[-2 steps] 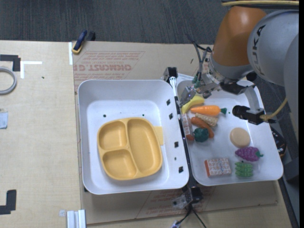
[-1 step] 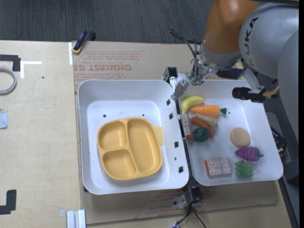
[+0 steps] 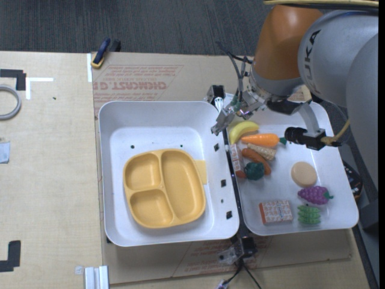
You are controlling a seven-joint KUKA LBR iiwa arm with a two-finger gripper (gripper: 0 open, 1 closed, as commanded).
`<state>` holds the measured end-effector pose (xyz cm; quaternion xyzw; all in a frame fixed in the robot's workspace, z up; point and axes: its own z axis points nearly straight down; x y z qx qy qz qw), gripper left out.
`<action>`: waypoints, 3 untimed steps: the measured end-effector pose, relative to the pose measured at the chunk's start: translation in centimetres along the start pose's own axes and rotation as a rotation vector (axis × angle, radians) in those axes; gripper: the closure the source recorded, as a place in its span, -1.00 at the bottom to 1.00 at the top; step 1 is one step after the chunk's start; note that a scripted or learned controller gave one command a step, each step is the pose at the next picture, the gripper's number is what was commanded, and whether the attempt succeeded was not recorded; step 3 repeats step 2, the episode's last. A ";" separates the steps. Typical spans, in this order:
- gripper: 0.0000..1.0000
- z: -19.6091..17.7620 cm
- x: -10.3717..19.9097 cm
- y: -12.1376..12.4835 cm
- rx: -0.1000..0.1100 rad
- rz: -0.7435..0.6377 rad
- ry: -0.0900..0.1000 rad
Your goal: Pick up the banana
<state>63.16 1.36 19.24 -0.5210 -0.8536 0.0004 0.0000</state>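
Banana (image 3: 242,129) in right bin (image 3: 337,218); arm (image 3: 313,38) bent down, jaws (image 3: 231,114) just above.

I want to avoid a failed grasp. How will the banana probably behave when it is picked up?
The banana looks like smooth, glossy toy food, so probably light, stiff and somewhat slippery. Its curved shape may rotate between the jaws. It lies against the carrot, which may shift too.

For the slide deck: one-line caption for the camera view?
Gripper poised beside the banana at the right bin's far-left corner; yellow divided plate sits in the left bin.
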 end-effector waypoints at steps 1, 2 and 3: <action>-1.00 0.0 1.5 1.7 -0.001 0.159 -0.001; -1.00 0.0 -2.6 1.0 -0.002 -0.015 -0.002; -1.00 0.0 -2.6 1.0 -0.002 -0.015 -0.002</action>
